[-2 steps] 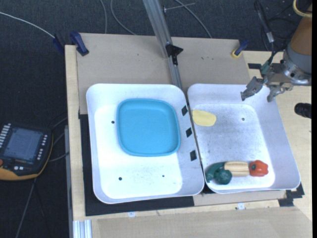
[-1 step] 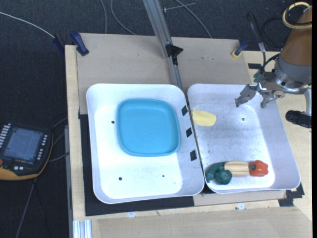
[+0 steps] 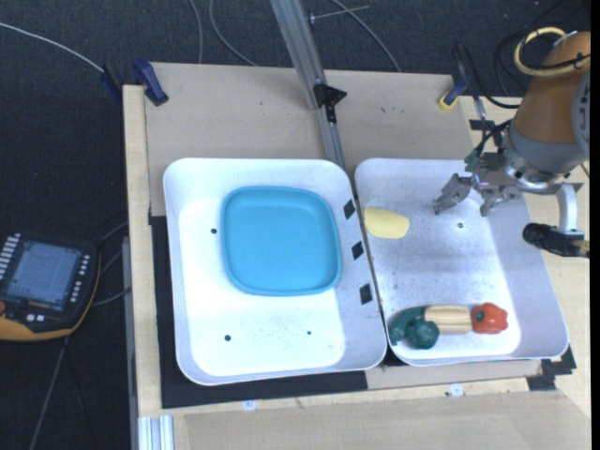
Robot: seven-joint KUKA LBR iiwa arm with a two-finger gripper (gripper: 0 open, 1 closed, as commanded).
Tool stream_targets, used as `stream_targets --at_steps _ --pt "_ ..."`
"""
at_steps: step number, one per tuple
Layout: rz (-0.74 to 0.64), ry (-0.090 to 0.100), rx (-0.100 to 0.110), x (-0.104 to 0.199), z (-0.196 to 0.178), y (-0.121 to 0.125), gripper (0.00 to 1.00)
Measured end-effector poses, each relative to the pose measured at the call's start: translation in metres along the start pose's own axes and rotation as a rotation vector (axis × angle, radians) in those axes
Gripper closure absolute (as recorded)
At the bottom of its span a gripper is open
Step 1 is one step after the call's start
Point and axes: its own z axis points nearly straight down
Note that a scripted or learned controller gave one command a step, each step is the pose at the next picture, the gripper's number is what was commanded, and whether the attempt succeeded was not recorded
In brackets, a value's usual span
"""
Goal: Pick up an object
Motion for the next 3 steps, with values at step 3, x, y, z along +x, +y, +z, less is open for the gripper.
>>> stream_targets --at_steps 3 --pt "0.000 -0.001 -0.005 -0.009 -0.089 0.006 1.00"
